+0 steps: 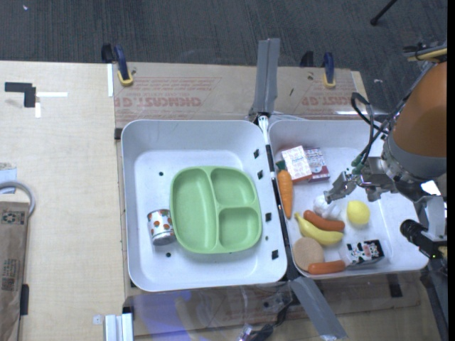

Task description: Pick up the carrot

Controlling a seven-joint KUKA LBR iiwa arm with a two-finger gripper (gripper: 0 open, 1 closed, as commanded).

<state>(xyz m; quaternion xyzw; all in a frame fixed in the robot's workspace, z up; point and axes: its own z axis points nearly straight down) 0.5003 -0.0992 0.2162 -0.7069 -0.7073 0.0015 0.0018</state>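
The carrot [285, 192], orange with a small green top, lies lengthwise along the left wall of the right bin [398, 260]. It points toward the near edge and nothing is touching it. My gripper [334, 193] hangs over the middle of the right bin, about a carrot's length to the right of the carrot. It is just above a small white object [322, 206]. Nothing shows held in it. The grey arm with its orange band [426, 116] reaches in from the right.
Around the gripper lie a red and white box [306, 164], a lemon [357, 213], a banana [318, 233], a reddish sausage [325, 222], a beige round piece [308, 251], an orange-red stick [327, 267] and a black and white carton [365, 251]. The left bin [142, 155] holds a green divided plate [215, 209] and a spotted can [161, 226].
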